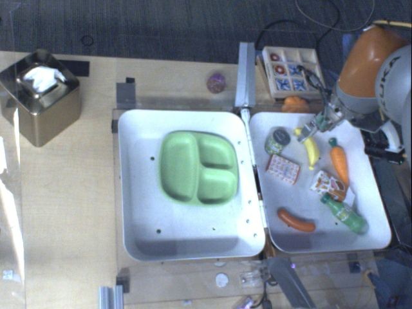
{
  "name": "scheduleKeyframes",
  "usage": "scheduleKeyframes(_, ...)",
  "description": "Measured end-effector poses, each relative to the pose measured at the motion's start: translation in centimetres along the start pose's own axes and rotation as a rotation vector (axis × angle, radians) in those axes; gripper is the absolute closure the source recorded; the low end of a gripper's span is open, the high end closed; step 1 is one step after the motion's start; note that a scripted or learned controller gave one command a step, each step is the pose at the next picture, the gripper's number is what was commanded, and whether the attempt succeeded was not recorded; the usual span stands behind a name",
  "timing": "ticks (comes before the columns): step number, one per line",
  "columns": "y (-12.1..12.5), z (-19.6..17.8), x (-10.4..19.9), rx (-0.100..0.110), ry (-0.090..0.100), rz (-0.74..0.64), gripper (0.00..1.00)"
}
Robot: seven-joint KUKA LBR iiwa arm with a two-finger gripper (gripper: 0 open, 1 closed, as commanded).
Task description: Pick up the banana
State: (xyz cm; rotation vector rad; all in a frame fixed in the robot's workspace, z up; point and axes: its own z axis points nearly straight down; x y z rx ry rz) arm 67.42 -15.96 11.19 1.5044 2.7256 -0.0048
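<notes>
The banana [311, 150] is small and yellow and lies in the right bin [380, 230], near its back, between a round tin [279, 140] and a carrot [339, 163]. My gripper [316, 125] hangs just above the banana's far end, reaching in from the upper right under the grey and orange arm [370, 66]. A small yellow bit [299, 132] shows just left of the gripper tip. The banana rests on the bin floor.
The right bin also holds a patterned packet [283, 169], a printed card packet [329, 184], a green bottle [345, 214] and a sausage [296, 220]. A green divided plate [197, 167] sits in the left bin [138, 237]. A game box [290, 71] and a metal box [40, 95] stand outside.
</notes>
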Motion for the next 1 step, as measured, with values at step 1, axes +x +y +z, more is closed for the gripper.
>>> scheduleKeyframes(1, 2.21, -9.23, 3.68, 0.003, 0.020, 0.054, 1.00)
